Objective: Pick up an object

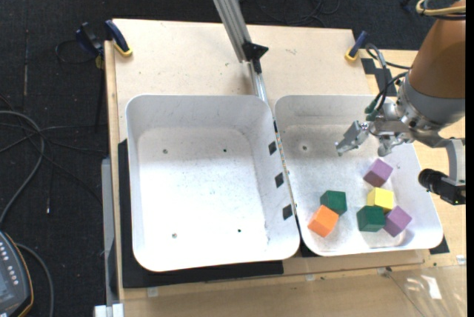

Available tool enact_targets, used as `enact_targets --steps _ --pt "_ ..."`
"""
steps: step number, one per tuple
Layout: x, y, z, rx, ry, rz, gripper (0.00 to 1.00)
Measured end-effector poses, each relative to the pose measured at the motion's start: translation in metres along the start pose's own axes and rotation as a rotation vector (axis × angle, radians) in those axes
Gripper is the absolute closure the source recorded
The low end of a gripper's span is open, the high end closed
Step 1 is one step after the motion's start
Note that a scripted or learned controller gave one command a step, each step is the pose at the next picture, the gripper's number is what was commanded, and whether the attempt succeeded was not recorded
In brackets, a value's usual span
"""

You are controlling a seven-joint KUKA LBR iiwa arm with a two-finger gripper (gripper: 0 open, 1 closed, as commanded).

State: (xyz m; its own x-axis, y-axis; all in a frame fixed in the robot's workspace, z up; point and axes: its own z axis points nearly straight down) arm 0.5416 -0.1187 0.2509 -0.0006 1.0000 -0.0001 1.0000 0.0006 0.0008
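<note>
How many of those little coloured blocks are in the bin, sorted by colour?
Purple blocks: 2
Green blocks: 2
Yellow block: 1
Orange block: 1
Total: 6, all in the right-hand bin.

You have two white bins, the left bin and the right bin, both finely speckled dark, on a pale tan tabletop. In the right one: an orange cube, two green cubes, a yellow cube and two purple cubes.
</note>
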Motion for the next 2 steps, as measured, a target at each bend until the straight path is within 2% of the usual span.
enact_targets --steps 1,2 --pt "0.001 -0.049 0.114 0.010 0.002 0.003 0.00" --pt "0.008 -0.051 0.156 -0.002 -0.001 0.001 0.00"
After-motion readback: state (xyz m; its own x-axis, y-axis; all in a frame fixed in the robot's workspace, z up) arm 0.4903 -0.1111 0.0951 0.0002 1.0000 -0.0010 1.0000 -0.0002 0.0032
